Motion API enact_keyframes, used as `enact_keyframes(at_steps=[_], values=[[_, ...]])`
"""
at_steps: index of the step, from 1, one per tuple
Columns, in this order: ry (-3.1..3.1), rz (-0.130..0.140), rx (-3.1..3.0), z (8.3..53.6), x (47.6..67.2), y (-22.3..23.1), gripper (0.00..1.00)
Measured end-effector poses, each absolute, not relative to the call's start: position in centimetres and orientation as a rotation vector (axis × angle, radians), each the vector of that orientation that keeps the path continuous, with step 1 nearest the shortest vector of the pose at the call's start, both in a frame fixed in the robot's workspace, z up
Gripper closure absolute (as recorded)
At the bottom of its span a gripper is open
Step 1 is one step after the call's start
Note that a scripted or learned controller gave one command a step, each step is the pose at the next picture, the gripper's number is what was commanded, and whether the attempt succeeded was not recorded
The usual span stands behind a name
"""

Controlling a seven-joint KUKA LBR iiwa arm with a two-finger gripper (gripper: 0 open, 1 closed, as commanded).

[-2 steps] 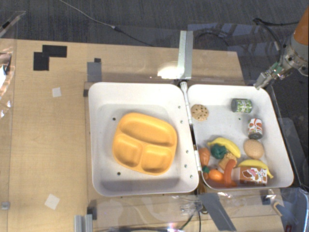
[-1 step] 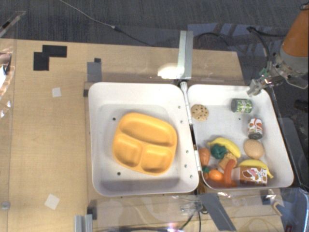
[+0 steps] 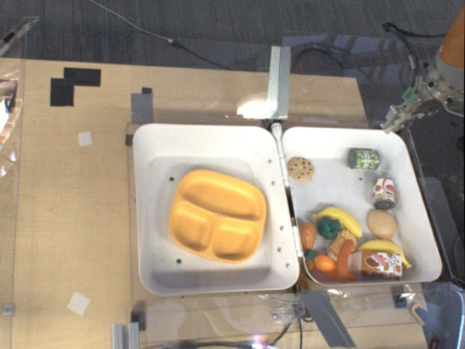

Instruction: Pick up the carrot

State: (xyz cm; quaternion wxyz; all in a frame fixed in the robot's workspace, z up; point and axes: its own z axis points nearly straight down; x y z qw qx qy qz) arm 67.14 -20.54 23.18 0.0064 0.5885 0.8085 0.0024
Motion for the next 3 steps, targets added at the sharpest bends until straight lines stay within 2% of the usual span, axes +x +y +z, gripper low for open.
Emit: enact_keyframes(at_steps=[1,2,3], values=[[2.47,0.003,1.933,18.5,67.0,-19.1,1.0],[2.429,0.008,1.973,23.6,67.1,-20.5,1.0],[2.249,0.002,2.19,17.7,67.0,-20.5,1.0]])
